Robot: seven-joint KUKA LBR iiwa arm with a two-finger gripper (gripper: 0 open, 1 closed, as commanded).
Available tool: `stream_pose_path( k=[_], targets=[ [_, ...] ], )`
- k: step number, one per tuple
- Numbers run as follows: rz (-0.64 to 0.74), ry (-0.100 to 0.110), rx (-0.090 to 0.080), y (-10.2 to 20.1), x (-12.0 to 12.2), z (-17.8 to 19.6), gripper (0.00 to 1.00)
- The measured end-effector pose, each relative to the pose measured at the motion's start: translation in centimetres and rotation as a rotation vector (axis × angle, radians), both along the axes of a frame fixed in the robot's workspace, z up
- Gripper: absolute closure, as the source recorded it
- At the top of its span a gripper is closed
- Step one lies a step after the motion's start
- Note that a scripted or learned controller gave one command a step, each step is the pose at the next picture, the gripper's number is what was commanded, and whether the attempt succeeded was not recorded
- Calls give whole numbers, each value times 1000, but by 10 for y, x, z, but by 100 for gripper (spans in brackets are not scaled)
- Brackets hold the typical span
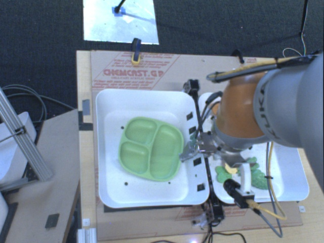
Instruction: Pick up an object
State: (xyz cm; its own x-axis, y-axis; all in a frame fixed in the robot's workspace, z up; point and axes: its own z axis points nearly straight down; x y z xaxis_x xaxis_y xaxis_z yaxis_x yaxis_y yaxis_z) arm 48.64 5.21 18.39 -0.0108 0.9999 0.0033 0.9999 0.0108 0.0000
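A light green divided plate [151,147] lies in the middle of the left white bin [114,110]. My gripper [188,152] hangs low at the right side of that bin, its metal tip right against the plate's right rim. The grey arm with its orange band [238,110] reaches in over the right bin [293,186] and hides much of it. In the right bin, several green pieces [259,177] and a small yellow piece [230,169] lie near the front, partly covered by the wrist.
The two bins meet at a divider with black clips [195,130]. A cardboard sheet [134,72] lies under the bins at the back. A shiny metal panel [120,14] sits on the dark floor behind, and a grey side table [50,161] stands to the left.
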Motion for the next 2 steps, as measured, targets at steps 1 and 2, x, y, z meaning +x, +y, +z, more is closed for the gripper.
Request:
stream_pose_path(
  k=[1,2],
  targets=[
    [-11,-7,-5,-37,68,1,0],
    [1,-2,0,44,74,0,0]
  ],
)
